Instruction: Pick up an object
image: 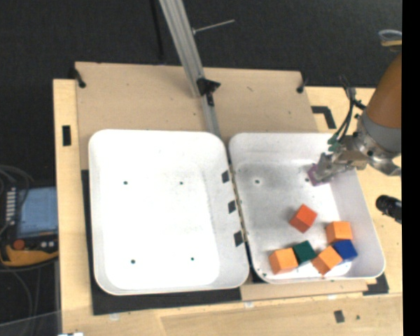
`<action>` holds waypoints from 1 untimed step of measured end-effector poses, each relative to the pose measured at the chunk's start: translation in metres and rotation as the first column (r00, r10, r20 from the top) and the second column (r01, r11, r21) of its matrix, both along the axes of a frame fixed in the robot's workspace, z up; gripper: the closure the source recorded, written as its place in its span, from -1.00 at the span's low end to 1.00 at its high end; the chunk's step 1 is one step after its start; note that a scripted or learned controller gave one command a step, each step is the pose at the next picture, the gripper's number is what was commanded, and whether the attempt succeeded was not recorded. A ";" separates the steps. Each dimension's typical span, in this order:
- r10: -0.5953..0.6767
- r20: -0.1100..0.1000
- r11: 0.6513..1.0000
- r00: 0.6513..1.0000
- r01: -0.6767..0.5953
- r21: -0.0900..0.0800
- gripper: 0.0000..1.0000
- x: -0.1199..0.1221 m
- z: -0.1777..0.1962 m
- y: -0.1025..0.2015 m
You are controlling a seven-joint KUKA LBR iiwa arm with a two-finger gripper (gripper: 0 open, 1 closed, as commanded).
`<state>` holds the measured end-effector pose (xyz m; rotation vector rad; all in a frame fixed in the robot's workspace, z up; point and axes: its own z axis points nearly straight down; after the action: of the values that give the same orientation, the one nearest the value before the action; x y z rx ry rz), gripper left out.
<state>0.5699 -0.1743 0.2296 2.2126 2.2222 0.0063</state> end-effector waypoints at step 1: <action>0.002 0.000 1.000 1.000 -0.002 0.000 1.00 -0.005 0.047 -0.005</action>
<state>0.5646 -0.1791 0.2771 2.2103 2.2236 0.0063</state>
